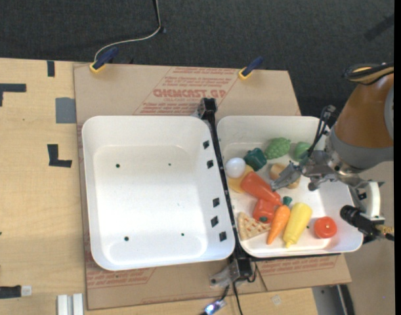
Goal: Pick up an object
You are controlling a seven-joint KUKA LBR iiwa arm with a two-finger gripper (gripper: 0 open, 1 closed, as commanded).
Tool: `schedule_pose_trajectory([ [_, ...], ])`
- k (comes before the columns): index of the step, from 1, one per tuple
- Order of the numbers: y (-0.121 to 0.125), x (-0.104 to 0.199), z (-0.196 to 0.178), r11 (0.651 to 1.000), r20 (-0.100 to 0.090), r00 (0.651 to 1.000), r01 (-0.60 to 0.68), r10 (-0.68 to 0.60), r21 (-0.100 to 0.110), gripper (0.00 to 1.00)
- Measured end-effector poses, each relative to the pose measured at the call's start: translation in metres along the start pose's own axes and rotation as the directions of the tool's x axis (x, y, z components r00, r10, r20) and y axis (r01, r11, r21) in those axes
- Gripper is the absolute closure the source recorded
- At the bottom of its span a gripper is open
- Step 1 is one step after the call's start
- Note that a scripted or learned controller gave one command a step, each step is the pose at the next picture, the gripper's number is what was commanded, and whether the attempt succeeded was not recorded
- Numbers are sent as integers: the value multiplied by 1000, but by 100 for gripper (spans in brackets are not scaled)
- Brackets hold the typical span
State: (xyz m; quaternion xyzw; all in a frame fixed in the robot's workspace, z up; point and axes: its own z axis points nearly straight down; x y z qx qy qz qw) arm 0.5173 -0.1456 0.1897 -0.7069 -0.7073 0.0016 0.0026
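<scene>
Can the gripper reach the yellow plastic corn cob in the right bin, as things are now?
Probably yes. The gripper hangs over the right white bin, and the yellow plastic corn cob lies uncovered just below it in the view, beside the orange plastic carrot.

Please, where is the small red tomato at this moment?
In the camera view, the tomato lies in the right bin, near its front right corner, just right of the yellow corn and apart from the gripper.

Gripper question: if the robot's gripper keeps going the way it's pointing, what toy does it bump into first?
Probably the long red-orange pepper. The gripper points leftward and down into the right bin, and that toy lies just beyond it. Depth is hard to judge from above, so it might pass over.
</scene>
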Motion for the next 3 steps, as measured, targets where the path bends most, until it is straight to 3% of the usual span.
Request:
schedule_pose_trajectory([
  [1, 43, 33, 110, 1000, 2, 1000, 1, -1, 2, 0],
  [2, 43, 32, 97, 1000, 1, 1000, 0, 0, -2, 100],
  [3, 95, 100, 1, 1000, 1, 1000, 9, -9, -13, 100],
])
